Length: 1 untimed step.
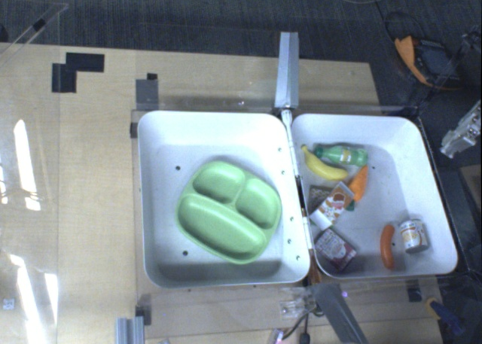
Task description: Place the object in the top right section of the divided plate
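Green divided plate [230, 211] in left bin; banana [324, 167] lies right of plate; pincer state: cannot tell

No legible text (labels blurred)

I see the light wooden bench [90, 207] carrying two shallow white bins side by side, their inner walls touching along a metal divider rail [287, 71]. The left bin [154, 184] sits near the bench's middle; the right bin [422, 184] reaches its right edge. Black tape marks [75, 70] lie on the bench top at upper left, well apart from the bins.
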Tool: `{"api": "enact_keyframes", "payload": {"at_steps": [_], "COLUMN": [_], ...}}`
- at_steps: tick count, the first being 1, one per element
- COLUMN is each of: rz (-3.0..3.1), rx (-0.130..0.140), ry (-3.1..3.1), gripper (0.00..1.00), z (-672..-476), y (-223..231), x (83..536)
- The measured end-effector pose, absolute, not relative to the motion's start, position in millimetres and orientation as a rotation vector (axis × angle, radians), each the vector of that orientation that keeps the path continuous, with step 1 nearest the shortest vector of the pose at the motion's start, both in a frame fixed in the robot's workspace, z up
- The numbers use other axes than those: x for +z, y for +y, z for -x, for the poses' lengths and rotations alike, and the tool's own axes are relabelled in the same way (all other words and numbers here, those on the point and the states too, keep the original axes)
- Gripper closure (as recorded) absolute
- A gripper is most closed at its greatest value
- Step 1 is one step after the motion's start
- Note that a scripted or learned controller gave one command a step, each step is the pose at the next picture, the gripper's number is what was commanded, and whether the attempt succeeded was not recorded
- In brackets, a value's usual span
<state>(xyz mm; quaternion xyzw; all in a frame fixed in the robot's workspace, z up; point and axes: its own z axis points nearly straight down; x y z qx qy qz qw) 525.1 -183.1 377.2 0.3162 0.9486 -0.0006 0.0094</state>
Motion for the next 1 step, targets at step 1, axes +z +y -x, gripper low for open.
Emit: {"api": "enact_keyframes", "payload": {"at_steps": [1], "rz": [-0.97], "rx": [0.004], "ry": [2.981], "gripper": [1.0], "z": [-629.4], "y": [-37.2], "x": [321.1]}}
